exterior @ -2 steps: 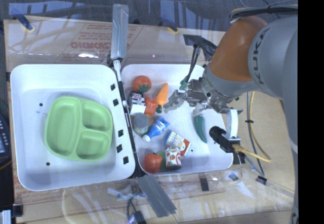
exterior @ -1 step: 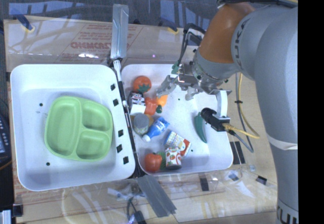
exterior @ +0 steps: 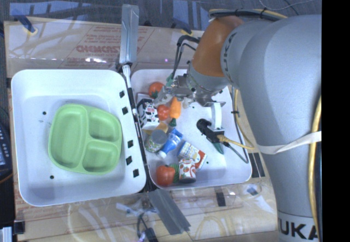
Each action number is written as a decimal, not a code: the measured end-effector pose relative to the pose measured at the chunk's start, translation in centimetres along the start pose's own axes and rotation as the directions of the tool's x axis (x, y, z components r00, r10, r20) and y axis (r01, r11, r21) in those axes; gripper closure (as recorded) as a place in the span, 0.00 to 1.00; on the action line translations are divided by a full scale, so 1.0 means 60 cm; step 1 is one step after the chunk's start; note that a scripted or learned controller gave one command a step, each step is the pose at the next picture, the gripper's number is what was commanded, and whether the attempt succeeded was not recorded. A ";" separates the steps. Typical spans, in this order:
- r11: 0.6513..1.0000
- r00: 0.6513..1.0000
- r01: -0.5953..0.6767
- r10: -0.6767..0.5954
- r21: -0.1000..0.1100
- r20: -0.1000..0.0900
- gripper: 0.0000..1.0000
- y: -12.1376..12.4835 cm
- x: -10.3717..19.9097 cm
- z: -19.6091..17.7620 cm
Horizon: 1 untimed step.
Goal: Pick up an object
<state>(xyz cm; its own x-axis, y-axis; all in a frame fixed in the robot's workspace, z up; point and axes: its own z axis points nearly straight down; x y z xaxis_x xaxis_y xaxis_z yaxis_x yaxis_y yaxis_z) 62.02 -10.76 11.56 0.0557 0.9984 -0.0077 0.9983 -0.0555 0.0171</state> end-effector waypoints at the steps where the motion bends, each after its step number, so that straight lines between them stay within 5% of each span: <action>1: 1.000 1.000 0.006 -0.006 0.002 -0.002 1.00 0.000 0.003 -0.016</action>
<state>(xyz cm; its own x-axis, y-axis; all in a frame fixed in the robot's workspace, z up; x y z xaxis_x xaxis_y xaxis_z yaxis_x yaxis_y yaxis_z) 62.04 -10.60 12.49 0.0501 0.9987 -0.0059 0.9986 -0.0500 0.0148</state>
